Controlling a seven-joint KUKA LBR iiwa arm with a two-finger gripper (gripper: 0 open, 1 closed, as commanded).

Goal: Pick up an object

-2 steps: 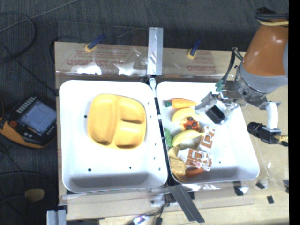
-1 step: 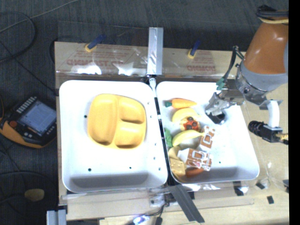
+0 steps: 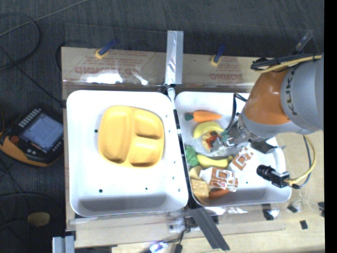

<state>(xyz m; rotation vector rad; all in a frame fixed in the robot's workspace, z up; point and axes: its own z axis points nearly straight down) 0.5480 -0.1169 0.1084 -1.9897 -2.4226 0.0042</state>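
Clutter fills the right bin (image 3: pixel 274 194), and that is where I am working, low in the right half of the frame. My arm (image 3: pixel 287 101) comes in from the right edge, grey casing above, the orange band bulging over my wrist. My gripper (image 3: pixel 227 137) points down and leftward into the pile, near the middle of that bin.

Whether I have anything between the tips, I cannot tell; the wrist and the heap around it hide that part from this slanted height.

Under and around my tip lie the things I could take. A carrot (image 3: pixel 206 115) lies toward the bin's upper left, orange with a green end. Just below it sits a banana (image 3: pixel 206 129), curved and yellow, and against its lower right side a small red toy (image 3: pixel 211 139) close beside my gripper. A green piece (image 3: pixel 190 156) rests near the divider between the bins. Lower down a second yellow fruit (image 3: pixel 213 161) stretches sideways, and below that a red-and-white printed packet (image 3: pixel 222 179) lies flat beside a tan cracker-like block (image 3: pixel 198 187). A smaller printed packet (image 3: pixel 242 158) sits right of the pile.

The left bin (image 3: pixel 84 188) holds a yellow divided tray (image 3: pixel 130 136), turned over, well apart from me. A handheld pendant (image 3: pixel 32 137) rests on the dark floor at the frame's left edge.
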